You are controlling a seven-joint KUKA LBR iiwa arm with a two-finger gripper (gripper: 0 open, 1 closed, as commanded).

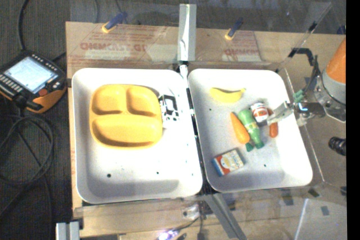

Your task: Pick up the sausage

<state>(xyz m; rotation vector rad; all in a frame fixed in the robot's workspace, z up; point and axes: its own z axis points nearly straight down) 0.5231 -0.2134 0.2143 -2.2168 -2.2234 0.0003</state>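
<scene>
A: Where is the sausage (273,130) right now?

B: It lies in the right bin (292,174), a small reddish-brown piece close to that bin's right wall. Taking the green bottle (251,127) as the landmark, the sausage sits just to its right, a little apart from it.

A: And the gripper (279,113)?

B: It reaches in from the right, its pale fingers pointing toward the small can (259,112) at the bottle's upper right. The tips hang just above the sausage. Whether they are spread or pressed together I cannot tell; the view is too small there. Nothing shows between them.

A: What else is around the bottle?

B: A carrot (240,127) lies touching its left side. A banana (227,94) is above it, near the bin's far wall. A small carton (228,162) lies below it, toward the near edge.

A: The left bin (135,177)?

B: It holds a yellow divided tray (126,116), well to the bottle's left.
</scene>
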